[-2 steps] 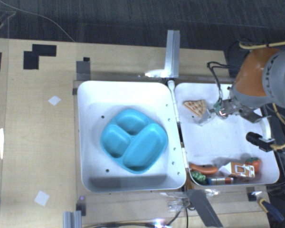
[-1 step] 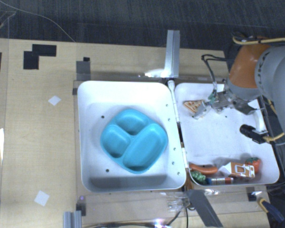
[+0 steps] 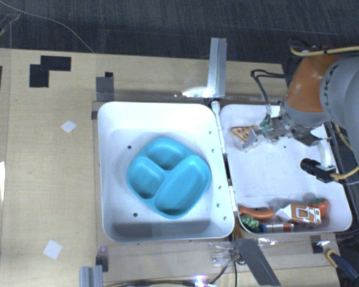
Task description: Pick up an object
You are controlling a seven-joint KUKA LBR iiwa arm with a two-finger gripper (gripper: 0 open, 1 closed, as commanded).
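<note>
Two shallow white bins side by side on the pale wooden counter [image 3: 42, 178]. In the left white bin [image 3: 116, 124]: a blue plastic three-compartment plate [image 3: 169, 176], lying flat near the middle, nothing visible in its compartments. In the right white bin [image 3: 275, 178]: a small orange-and-tan wedge-shaped object [image 3: 243, 133] near the far left corner, long axis roughly along the bin's far wall, narrow end toward the right. Along the near wall, a row of clutter: an orange carrot-like piece [image 3: 256, 211], a brown carton with a white label [image 3: 300, 213], a small red item [image 3: 321, 207], a greenish round piece [image 3: 249, 222]. Metal two-finger gripper [image 3: 260, 131] low over the far part of the right bin, just beside the wedge, tip pointing left toward it; whether open or closed, cannot tell; contact with the wedge unclear.
</note>
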